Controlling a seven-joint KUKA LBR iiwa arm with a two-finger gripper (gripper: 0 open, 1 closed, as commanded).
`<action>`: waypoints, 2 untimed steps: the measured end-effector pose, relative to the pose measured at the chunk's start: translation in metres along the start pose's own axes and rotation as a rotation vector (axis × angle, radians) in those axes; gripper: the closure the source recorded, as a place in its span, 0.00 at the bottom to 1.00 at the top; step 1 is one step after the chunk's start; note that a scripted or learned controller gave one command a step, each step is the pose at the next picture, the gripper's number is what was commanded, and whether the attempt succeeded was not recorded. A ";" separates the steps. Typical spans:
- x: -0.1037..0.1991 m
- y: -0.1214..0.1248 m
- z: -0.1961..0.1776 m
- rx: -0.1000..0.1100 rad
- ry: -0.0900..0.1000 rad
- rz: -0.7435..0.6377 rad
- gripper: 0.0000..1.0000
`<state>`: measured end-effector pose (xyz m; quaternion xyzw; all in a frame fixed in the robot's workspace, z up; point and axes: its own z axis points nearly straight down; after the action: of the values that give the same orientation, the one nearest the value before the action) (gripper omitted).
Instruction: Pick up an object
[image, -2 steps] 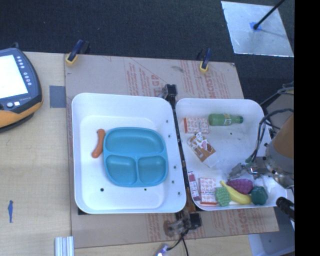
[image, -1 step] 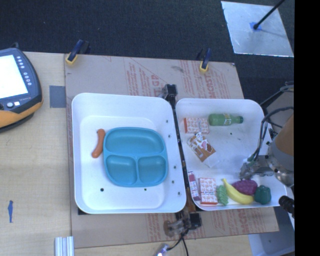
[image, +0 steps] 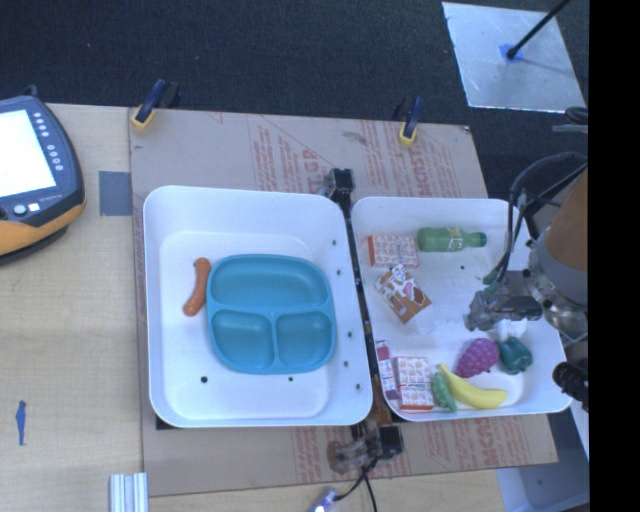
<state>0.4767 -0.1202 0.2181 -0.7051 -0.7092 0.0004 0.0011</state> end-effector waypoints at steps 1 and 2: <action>0.000 0.000 0.000 0.001 0.000 0.001 0.00; -0.029 -0.001 0.114 0.002 -0.001 -0.001 0.00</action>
<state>0.4756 -0.1492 0.1038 -0.7049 -0.7093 0.0013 0.0016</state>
